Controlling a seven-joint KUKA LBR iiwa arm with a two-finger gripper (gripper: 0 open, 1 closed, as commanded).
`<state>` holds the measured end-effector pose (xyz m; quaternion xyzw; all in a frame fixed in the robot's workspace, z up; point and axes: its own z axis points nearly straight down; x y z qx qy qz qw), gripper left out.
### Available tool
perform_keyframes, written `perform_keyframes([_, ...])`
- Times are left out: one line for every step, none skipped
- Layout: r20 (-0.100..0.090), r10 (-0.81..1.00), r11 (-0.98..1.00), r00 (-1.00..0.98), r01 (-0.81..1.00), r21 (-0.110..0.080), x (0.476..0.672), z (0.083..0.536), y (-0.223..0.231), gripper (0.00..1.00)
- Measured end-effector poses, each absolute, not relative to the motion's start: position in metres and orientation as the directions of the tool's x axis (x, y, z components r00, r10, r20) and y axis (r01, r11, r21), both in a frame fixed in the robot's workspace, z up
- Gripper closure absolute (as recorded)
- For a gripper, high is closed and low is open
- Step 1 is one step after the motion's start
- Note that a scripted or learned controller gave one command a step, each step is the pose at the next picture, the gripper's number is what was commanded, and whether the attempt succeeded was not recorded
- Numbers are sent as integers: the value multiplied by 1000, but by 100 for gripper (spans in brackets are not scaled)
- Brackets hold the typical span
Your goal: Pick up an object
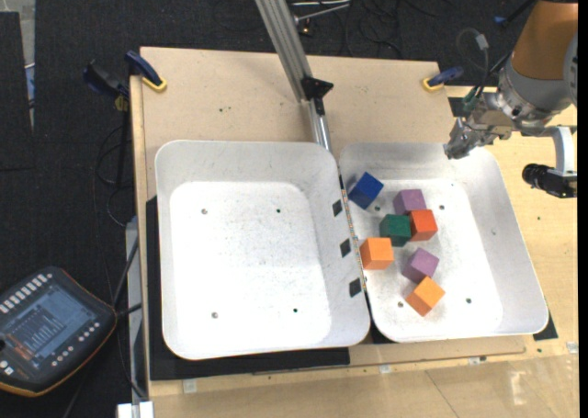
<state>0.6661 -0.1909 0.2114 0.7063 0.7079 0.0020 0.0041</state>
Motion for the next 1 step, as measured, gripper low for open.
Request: perform_keyframes([-4, 1000, 3, -2, 1000, 9, 666, 276, -195, 100])
